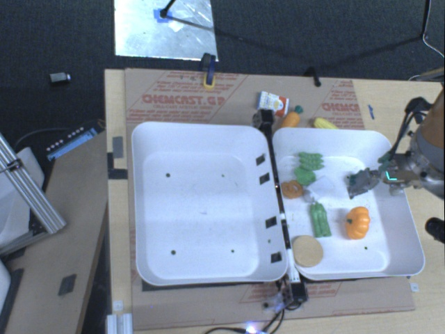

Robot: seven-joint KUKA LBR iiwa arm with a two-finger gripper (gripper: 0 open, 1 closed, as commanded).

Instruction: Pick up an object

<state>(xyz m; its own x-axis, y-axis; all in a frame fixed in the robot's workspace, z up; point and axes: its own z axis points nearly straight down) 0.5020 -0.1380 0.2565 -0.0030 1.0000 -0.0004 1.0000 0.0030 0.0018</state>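
two white bins; end effector low in right bin above orange pumpkin, grip state unclear.

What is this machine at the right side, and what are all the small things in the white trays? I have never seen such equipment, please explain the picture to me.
This is one picture from a camera fixed above a bench, looking down at a slant. The grey machine entering from the right is a robot arm; a program moves it, and its job here is to pick up an object. Its end effector, the grasping part, is low over the right bin. I cannot tell whether it holds anything.

The two shallow white trays are bins standing side by side. The left bin has only bare floor showing. In the right bin lie toy foods: a small orange pumpkin, a green leafy piece, a green vegetable stick, a round tan cookie-like disc and an orange-brown piece. Behind the bins, on the cardboard, are a toy carrot and a yellow piece.
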